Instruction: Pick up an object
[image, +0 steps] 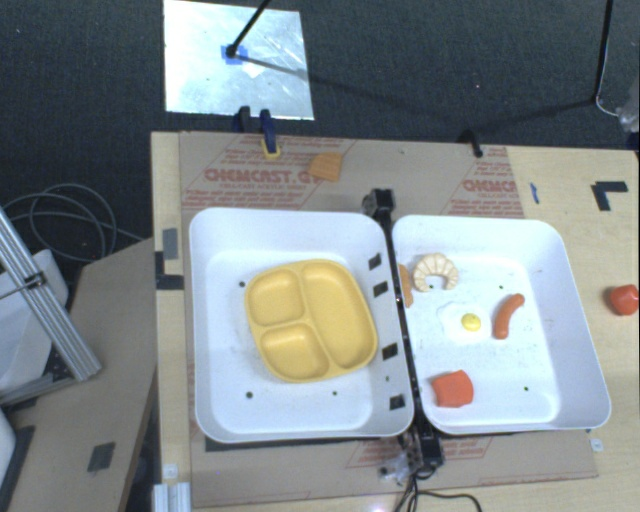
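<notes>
Sausage (508, 314) lies in the right bin (578, 330), on the arm's own side, its long axis running steeply up the view. I cannot tell the gripper's state.

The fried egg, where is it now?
The fried egg lies in the right bin, between the croissant above and the sausage to its right.

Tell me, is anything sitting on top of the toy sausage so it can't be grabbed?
Nothing visible does. The sausage lies bare on the floor of the right bin, with the fried egg beside it but apart, the croissant farther off, and the orange block nearer the front.
</notes>
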